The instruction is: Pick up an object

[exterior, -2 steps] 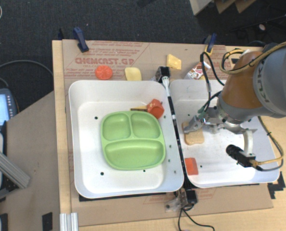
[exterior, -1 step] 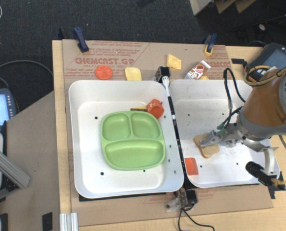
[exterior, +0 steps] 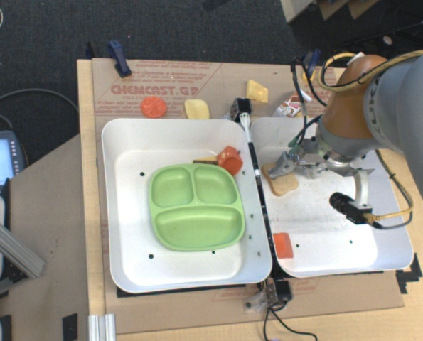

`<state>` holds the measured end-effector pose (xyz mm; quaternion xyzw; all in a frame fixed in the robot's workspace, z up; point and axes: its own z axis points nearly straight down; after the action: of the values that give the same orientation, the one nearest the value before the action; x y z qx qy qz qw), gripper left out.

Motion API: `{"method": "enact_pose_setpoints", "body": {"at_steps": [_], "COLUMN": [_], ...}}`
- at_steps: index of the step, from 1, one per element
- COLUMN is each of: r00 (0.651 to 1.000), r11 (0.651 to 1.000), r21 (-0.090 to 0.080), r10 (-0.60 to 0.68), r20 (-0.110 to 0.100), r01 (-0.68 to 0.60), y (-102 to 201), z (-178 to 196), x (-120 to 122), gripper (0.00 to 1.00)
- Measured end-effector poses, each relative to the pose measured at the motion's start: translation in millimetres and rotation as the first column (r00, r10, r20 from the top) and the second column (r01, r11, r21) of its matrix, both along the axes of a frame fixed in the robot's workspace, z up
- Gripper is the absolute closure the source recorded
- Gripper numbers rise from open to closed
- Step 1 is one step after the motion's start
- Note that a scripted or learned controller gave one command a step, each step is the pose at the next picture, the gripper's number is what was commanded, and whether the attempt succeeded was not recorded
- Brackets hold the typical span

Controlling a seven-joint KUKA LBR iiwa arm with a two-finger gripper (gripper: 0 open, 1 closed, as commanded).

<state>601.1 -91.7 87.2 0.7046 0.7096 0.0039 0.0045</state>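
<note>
Two bins abut; jaws, spread unclear, crowd the tan piece beside the shared rim.

Green divided plate; orange block; white bins.

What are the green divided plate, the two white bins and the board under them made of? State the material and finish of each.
Green plate: likely moulded plastic, matte, with soft rounded compartment ridges.
Left bin and right bin: apparently thin formed plastic, smooth, slightly glossy, with rounded rims.
Board: looks like brown cardboard or paper-covered sheet, dull, with red printed lettering; which one is unclear.
</note>
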Motion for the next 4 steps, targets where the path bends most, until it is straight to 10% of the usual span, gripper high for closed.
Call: {"method": "enact_pose_setpoints", "body": {"at_steps": [1, 2, 3, 4], "r00": [1.000, 1.000, 1.000, 1.000], "r11": [1.000, 1.000, 1.000, 1.000], "r21": [0.002, -0.007, 0.003, 0.004], "r10": [-0.012, -0.011, 0.004, -0.012], "r20": [-0.010, -0.002, -0.002, -0.012], "r01": [0.012, 0.011, -0.004, 0.012], "y": [-1.0, -83.3, 14.5, -10.1], "z": [-0.1, 31.9, 102.1, -4.3], "x": [-117.5, -51.2, -32.6, -80.3], "gripper": [0.00, 0.00, 0.00, 0.00]}}
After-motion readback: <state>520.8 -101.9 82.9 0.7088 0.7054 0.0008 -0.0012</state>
